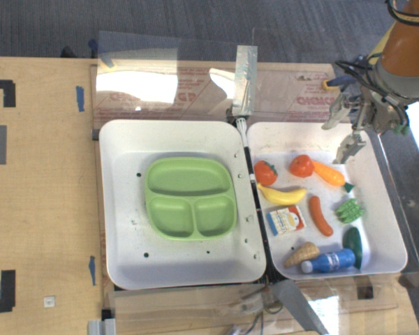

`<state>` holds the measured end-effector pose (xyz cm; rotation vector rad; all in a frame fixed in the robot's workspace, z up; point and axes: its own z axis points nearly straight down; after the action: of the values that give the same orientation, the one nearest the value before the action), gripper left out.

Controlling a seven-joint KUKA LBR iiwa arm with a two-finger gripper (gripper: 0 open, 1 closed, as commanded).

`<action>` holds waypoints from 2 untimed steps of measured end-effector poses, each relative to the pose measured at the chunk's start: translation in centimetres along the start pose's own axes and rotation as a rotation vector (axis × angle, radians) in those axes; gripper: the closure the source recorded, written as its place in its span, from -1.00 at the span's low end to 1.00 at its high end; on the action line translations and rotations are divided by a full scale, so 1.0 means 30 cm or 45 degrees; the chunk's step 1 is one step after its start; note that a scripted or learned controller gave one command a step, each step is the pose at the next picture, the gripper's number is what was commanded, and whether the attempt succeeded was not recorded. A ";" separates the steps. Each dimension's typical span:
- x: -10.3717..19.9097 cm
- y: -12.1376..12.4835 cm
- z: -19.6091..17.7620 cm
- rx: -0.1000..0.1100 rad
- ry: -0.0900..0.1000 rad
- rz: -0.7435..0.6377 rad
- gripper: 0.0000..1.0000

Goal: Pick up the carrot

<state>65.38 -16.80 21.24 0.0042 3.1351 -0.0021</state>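
the carrot [327, 173] lies untouched in the right bin [394, 246], near its far right corner, a smooth tapered orange piece with a small green tip, its blunt end just beside a glossy red tomato [302, 165]. nothing is lifted yet, so the whole pick seems left to do. the gripper [350, 147] hangs above that same far corner, just beyond the carrot and apart from it; the thin metal fingers appear to be spread a little with nothing between them, though the view is too small to be sure. other plastic play food lies around: a curved yellow banana [283, 195], a slick red sausage [320, 216], a knobbly green broccoli [348, 209], a blue bottle [328, 262]. in the left bin [119, 187] sits a matte green divided plate [191, 197]
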 end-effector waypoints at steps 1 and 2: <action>0.013 -0.055 0.380 0.000 -0.005 0.233 -1.00; 0.005 -0.050 0.341 0.002 -0.014 0.230 1.00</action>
<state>65.29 -18.32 11.02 0.2854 3.1111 -0.0040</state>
